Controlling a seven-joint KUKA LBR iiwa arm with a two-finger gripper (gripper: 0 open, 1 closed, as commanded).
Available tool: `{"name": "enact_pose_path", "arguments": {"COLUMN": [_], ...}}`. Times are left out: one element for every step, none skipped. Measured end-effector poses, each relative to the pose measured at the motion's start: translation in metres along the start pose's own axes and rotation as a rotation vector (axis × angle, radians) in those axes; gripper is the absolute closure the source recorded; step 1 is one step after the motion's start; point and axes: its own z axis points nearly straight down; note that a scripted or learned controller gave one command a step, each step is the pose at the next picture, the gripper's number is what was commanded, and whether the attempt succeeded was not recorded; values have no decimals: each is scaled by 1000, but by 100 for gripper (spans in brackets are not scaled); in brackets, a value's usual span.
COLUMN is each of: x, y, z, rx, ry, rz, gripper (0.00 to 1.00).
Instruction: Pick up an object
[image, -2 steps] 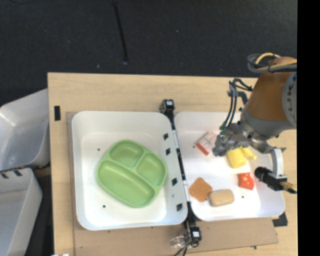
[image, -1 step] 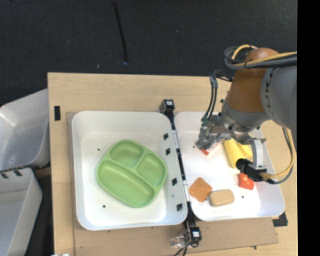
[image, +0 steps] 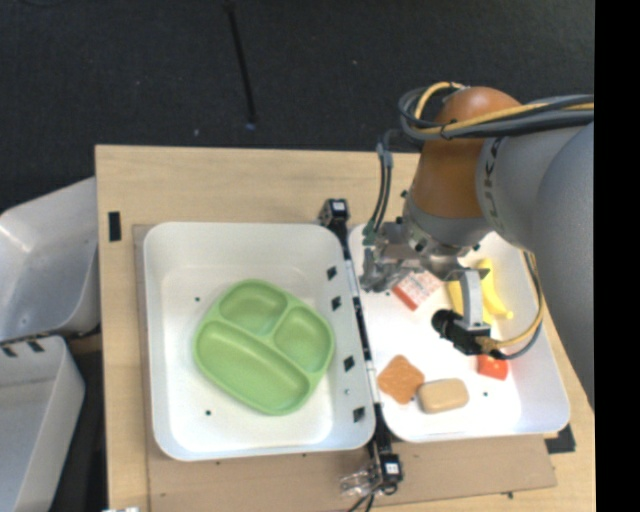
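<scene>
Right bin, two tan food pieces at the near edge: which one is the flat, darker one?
The orange-brown toast piece, nearer the bin divider. The paler bun beside it, on its far side from the divider, is thicker and rounded.

Green plate (image: 262, 345), yellow banana (image: 493, 292), white bins (image: 160, 420).

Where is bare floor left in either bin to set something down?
Left bin: bare strips run around the green divided plate, widest along the near wall and far-left corner. Right bin: crowded under the gripper; a bare patch lies near the front right corner, beyond the tan block and orange piece.
</scene>
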Motion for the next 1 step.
{"name": "enact_pose_path", "arguments": {"x": [57], "y": [15], "z": [-13], "rx": [-2], "ry": [1], "rz": [-1], "gripper": [100]}}
